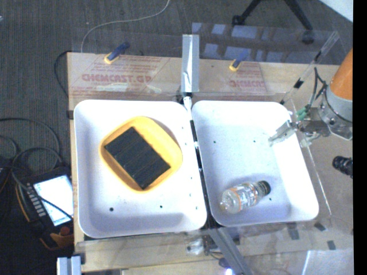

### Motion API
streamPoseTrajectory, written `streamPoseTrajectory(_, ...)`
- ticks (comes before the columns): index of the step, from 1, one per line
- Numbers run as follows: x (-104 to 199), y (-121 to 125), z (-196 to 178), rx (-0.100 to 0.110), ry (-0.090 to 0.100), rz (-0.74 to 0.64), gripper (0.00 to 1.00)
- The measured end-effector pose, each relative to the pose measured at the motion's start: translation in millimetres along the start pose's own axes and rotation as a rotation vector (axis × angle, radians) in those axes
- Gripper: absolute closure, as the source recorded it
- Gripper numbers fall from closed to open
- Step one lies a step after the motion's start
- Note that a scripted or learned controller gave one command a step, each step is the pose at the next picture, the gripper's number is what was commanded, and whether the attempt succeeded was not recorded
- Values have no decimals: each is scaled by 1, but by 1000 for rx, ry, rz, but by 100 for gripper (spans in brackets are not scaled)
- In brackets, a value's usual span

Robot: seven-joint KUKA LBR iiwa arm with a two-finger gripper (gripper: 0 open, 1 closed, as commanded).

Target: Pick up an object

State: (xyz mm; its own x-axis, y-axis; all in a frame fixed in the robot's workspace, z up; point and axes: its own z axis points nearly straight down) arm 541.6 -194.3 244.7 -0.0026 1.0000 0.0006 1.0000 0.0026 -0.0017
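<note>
End effector [282, 133] over right bin [298, 211] edge, grip state unclear. Bottle [244, 196] lies in bin, well apart.

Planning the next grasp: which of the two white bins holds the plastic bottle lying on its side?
The right bin, nearest the gripper. The clear plastic bottle lies on its side near that bin's front edge. The left bin instead holds a yellow dish with a dark ribbed block.

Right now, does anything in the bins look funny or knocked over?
Yes: the clear plastic bottle lies on its side in the right bin instead of standing. In the left bin, the yellow dish with a black block sits turned askew.
</note>
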Motion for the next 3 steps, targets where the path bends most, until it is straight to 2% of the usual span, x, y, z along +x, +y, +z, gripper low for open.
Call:
streamPoseTrajectory(1, -30, 1, -20, -2, -3, -64, 0)
streamPoseTrajectory(2, -28, 40, 14, -1, 0, 2, 0)
streamPoseTrajectory(3, -19, 23, 136, 2, 2, -3, 0)
